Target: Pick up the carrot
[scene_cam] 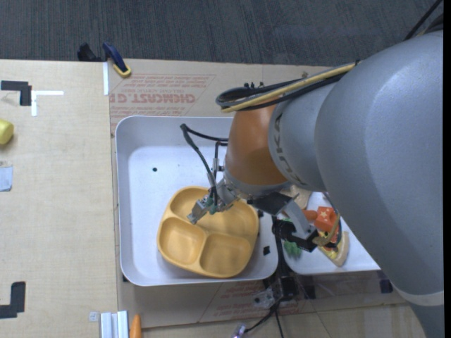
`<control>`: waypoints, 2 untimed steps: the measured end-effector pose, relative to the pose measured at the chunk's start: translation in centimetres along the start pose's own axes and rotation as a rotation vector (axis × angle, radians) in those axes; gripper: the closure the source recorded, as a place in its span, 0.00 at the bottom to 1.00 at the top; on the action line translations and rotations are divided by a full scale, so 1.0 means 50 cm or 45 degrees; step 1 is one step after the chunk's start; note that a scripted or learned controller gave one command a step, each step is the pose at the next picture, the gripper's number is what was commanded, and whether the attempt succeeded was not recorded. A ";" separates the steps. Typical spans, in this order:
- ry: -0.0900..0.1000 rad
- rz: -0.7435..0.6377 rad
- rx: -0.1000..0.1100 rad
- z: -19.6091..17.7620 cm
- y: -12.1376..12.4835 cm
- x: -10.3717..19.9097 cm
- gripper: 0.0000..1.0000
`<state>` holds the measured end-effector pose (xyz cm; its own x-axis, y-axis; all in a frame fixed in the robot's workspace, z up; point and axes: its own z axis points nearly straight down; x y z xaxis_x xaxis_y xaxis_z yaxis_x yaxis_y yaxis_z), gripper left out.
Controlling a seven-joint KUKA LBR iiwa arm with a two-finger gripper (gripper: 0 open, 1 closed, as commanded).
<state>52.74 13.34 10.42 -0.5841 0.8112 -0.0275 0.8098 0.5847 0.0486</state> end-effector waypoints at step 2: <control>0.006 0.292 0.040 -0.008 0.004 0.139 1.00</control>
<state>48.82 19.11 10.66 -0.3846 0.9230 -0.0143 0.9227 0.3848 0.0217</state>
